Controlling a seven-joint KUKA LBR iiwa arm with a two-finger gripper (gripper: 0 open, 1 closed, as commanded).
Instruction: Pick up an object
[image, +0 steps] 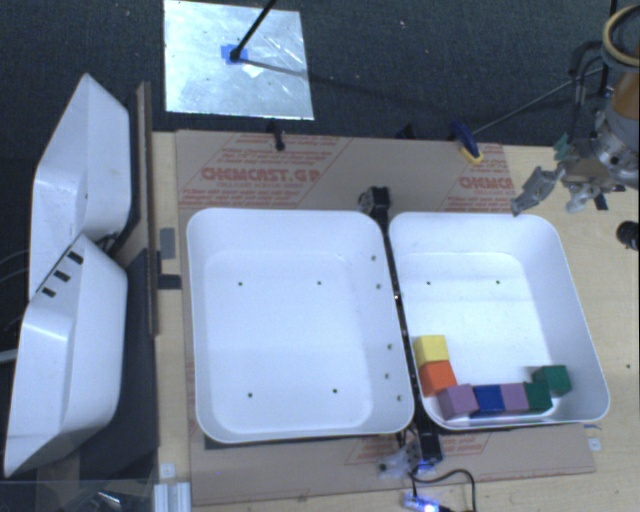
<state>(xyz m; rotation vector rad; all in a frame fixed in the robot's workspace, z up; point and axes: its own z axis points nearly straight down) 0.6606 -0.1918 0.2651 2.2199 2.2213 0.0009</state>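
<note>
- the gripper (558, 190) hung above the far right corner of the right bin (575, 290), at the edge of the camera view, its two fingers spread apart with nothing between them.
- the objects to be picked lay untouched at the near end of that bin: a yellow block (431, 349) and an orange block (436, 375) stacked in a short column, then a row running along the near wall made up of a purple block (457, 400), a blue block (489, 399), a second purple block (514, 397) and a green block (549, 383) at the right end.
- the blocks sat touching one another and pressed close to the bin's near wall, well apart from the gripper.
- the left bin (215, 300) lay just beside the right one on the bench (480, 165), which was covered with printed cardboard.
- by this reading, the task had barely begun: no object was lifted or gripped, and the arm had yet to travel across the bin, descend over a block and close on it.
- the tight packing of the row suggested the yellow block, free on three sides, would be the easier target.
</note>
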